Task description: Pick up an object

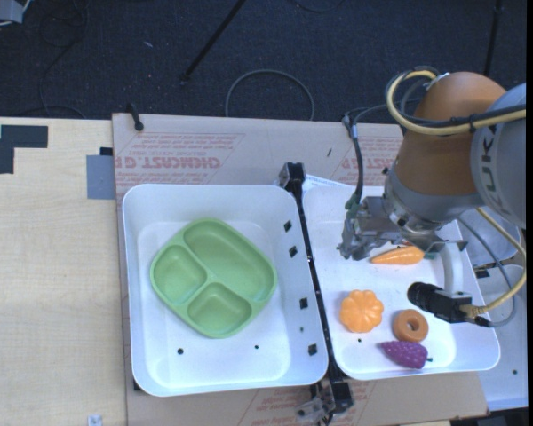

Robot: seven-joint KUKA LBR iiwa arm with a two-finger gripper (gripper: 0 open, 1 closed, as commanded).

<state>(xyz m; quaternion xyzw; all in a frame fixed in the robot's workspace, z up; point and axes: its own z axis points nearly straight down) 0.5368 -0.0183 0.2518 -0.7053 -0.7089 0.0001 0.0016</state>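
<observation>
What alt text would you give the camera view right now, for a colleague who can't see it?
The arm's gripper is low in the right bin, beside an orange toy carrot; a toy pumpkin, a brown donut and purple grapes lie nearer the front. The left bin holds a green divided plate.

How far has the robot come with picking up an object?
Nothing looks lifted yet. The hand is down in the right bin, beside the carrot. The pumpkin, donut and grapes lie on the bin floor. Grasping and lifting remain.
</observation>
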